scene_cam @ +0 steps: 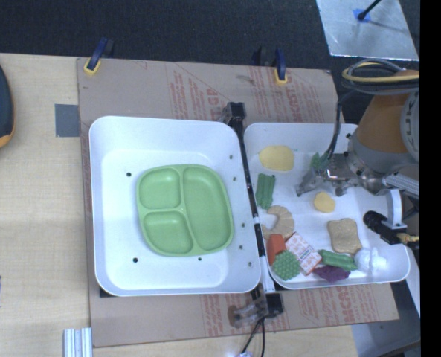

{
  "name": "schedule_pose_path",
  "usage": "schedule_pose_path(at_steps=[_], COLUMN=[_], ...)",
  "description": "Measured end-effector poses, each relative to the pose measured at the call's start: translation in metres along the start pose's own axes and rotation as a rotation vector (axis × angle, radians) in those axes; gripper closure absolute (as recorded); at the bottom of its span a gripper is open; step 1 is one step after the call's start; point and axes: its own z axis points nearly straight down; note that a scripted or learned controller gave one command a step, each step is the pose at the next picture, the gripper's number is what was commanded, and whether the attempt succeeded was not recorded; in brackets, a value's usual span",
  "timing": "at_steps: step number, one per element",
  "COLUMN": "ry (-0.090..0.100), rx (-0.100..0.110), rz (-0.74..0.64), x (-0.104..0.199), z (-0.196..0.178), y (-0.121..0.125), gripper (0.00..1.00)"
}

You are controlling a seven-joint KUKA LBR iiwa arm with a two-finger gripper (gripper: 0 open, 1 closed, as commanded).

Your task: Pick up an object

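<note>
Pick not yet done. My claw sits low in the right bin, fingers spread, nothing between them. Nearest candidate, the small yellow piece, lies just beside, near the bin's centre.

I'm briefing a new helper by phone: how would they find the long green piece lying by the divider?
Look in the right bin, along its left wall next to the green divided plate's bin. The green stick lies there, below the yellow oval food piece. It is the only long, narrow, flat-green item standing alone.
</note>
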Motion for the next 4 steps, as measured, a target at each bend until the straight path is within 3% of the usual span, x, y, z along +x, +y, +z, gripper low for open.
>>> schedule_pose_path(at_steps=[1,2,3,4], ry=[-0.004,-0.006,-0.006,-0.003], rx=[-0.013,-0.011,-0.009,-0.010], rz=[-0.004,0.001,-0.004,-0.005], x=[0.016,-0.037,-0.035,0.018], z=[-0.002,-0.003,-0.014,-0.053], y=[0.058,0.071,0.070,0.070], gripper=[0.00,0.00,1.00,1.00])
